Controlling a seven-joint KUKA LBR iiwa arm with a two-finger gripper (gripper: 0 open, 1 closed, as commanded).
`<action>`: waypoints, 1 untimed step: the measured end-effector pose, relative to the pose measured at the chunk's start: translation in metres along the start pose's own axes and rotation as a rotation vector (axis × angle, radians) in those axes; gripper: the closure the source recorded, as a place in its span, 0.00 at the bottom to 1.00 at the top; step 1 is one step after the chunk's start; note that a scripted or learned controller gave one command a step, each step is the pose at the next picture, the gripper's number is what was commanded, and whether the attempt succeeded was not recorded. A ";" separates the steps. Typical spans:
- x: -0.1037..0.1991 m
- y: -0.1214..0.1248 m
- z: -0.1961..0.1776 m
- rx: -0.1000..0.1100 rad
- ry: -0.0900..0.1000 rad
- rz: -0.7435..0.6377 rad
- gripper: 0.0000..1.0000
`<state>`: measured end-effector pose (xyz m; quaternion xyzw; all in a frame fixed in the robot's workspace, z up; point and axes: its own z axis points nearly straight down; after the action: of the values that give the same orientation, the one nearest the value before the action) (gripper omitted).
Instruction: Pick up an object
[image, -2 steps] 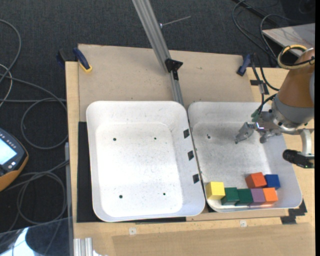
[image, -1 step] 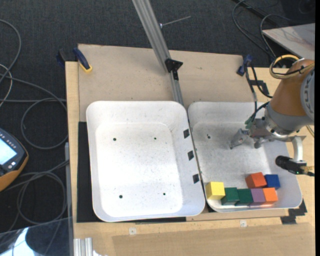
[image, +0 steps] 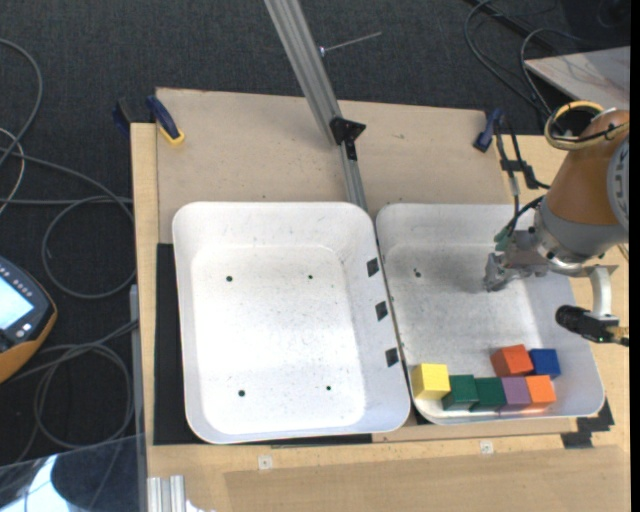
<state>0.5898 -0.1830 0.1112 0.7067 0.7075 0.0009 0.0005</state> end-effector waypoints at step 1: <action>0.007 -0.005 -0.058 -0.004 -0.002 -0.001 1.00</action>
<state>0.5851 -0.1755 0.1692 0.7065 0.7077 0.0018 0.0026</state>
